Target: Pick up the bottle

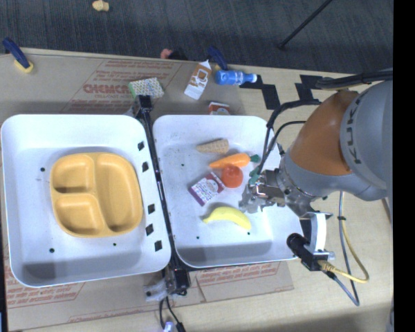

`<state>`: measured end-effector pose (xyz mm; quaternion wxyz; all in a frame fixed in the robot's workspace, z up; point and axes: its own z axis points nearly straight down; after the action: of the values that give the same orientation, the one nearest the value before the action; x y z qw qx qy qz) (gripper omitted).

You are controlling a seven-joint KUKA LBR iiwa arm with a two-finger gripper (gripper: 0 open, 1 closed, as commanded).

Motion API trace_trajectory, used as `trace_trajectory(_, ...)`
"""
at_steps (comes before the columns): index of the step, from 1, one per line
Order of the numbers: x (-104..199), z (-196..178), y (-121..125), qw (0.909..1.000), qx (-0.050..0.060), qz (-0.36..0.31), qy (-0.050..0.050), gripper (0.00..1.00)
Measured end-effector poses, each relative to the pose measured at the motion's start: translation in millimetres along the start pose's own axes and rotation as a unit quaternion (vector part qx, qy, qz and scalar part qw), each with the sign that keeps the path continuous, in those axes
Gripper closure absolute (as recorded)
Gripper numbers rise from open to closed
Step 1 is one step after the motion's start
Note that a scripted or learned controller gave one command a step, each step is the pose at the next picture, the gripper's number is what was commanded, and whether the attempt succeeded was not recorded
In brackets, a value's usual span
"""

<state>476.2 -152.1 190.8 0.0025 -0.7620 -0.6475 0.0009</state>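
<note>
The arm point(339, 147), its gripper point(257, 194) (opening I cannot tell) low in the right bin point(194, 254) by the banana point(227, 216), risks grabbing food, since the bottle point(234, 78) lies beyond that bin.

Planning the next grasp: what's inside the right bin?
The right bin holds a banana, carrot, purple packet, tomato and cone; the gripper covers part.
</note>
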Motion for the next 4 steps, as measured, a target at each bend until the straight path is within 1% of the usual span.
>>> trace_trajectory(1,-54,-1,9,0.9977,-0.001,0.068,-0.001,1.0)
trace_trajectory(2,-12,-15,2,0.9912,-0.001,0.133,0.0,1.0)
trace_trajectory(3,0,20,0,0.992,0.0,-0.126,0.0,1.0)
trace_trajectory(4,42,13,-7,0.9446,0.0,-0.328,-0.001,1.0)
